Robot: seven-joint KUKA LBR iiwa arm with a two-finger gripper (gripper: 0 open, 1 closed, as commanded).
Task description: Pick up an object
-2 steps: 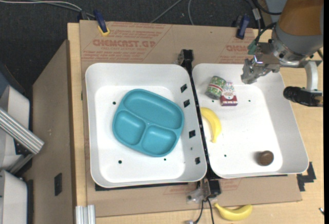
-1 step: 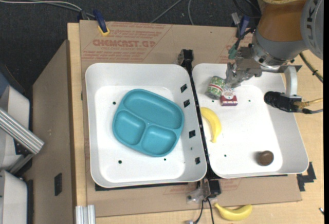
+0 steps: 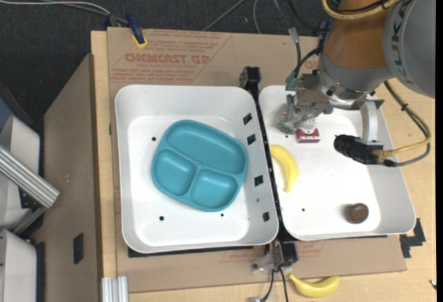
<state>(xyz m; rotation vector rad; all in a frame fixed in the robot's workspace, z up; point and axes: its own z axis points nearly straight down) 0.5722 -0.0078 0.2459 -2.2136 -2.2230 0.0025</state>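
- Nearest, at the bottom edge of the view, a second banana (image 3: 315,285) lies on the brown bench (image 3: 100,155), outside both bins and just below their front rims.
- Next, in the right bin (image 3: 394,190), a small brown round object (image 3: 357,212) sits near the front right corner, well apart from everything else.
- Further in, a yellow banana (image 3: 285,166) lies in the same bin close to its left wall, curving from the middle of that wall toward the front.
- Beside it, across the divide, the left bin (image 3: 131,155) holds a blue divided plate (image 3: 199,164) with three compartments, lying flat near the bin's middle.
- Toward the back of the right bin, a small red and white packet (image 3: 308,135) lies on the floor, just above the banana's upper end.
- Directly over that spot the gripper (image 3: 297,120) hangs low, its tip just beside and partly over the packet; whether the claw is spread or pressed together cannot be told from this angle, and nothing can be seen pinched in it.
- To the right of the gripper, a black cylindrical part (image 3: 356,148) with a yellow cable reaches over the bin.
- Farthest back, the grey arm with its orange band (image 3: 363,10) fills the upper right, and a cardboard sheet (image 3: 173,51) printed in red lies behind the bins, with a blue and yellow clamp (image 3: 136,32) at its far left corner.
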